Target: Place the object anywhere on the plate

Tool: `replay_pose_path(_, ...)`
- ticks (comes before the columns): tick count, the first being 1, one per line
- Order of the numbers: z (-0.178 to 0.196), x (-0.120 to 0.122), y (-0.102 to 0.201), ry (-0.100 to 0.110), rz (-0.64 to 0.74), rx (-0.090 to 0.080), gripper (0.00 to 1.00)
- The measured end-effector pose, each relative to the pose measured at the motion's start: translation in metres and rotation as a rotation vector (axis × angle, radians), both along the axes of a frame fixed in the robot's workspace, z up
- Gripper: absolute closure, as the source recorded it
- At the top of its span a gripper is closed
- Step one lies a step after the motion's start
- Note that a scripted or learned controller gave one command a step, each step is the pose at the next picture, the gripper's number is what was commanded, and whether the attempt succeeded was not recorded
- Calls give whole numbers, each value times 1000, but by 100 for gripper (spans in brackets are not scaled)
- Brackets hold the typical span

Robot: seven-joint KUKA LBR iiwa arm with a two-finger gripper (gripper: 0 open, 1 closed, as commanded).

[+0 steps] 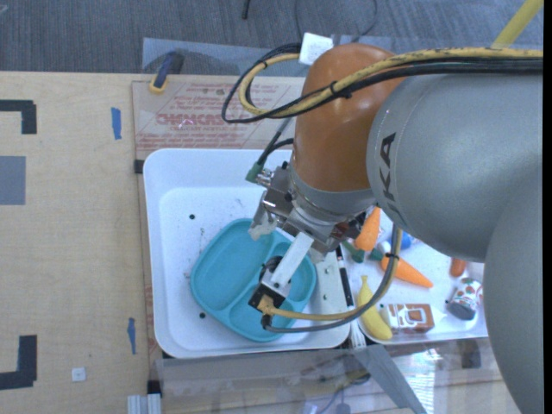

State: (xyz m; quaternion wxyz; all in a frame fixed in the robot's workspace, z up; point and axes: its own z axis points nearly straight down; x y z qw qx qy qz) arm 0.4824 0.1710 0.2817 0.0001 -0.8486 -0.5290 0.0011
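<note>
Teal plate (220, 274) — left bin (159, 188) | carrots (412, 274), banana (373, 316) — right bin (431, 257) | gripper (276, 231) state unclear

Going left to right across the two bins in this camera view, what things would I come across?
teal plate → yellow banana → small orange carton → little can

Teal plate (222, 276), white bin (169, 224), orange carrot (407, 272), yellow banana (376, 323).

plate (220, 274) | teal, divided | lying flat | in left bin (172, 218)
</note>
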Motion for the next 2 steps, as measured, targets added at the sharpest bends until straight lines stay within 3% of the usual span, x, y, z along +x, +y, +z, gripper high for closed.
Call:
replay_pose_path(1, -35, 15, -48, 4, -37, 0, 0)
replay_pose_path(2, -25, 16, -49, 5, -38, -1, 100)
